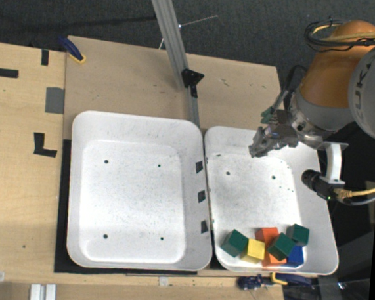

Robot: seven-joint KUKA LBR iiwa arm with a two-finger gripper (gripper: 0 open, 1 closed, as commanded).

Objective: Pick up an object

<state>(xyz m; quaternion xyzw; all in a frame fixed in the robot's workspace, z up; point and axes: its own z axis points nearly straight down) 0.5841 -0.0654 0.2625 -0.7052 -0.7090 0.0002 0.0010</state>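
Gripper (261,148) hovers over the far rim of the right bin (313,211); jaws, cannot tell. Coloured blocks (267,245) huddle in its near right corner, well apart from it.

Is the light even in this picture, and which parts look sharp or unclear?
Camera view: the light is soft and fairly even, with no strong glare on the white bins; the blocks in the right bin's near corner are sharp enough to tell colours apart; the gripper is small, dark and somewhat blurred; the floor beyond the bench is dim.
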